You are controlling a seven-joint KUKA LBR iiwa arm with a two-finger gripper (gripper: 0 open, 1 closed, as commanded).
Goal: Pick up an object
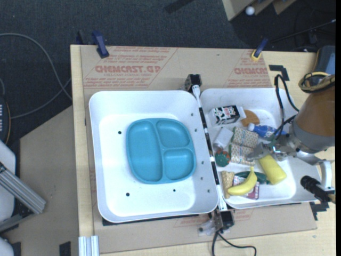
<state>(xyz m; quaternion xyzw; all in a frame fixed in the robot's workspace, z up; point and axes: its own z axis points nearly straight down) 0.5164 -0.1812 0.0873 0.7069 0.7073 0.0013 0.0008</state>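
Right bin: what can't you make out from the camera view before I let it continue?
- Gripper: whether it is open or shut, or holds anything; its tip blends into the clutter.
- Yellow block: its upper end, covered by the gripper.
- Items under the banana: too overlapped to identify.
- Carton: print too small to read.
- Right bin: its right wall, hidden by the arm.

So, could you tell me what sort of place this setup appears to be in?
Probably a robotics lab: a bench lined with clamped cardboard bears two white bins, one holding a blue divided plate, the other a banana and assorted clutter, with the arm's gripper over it.
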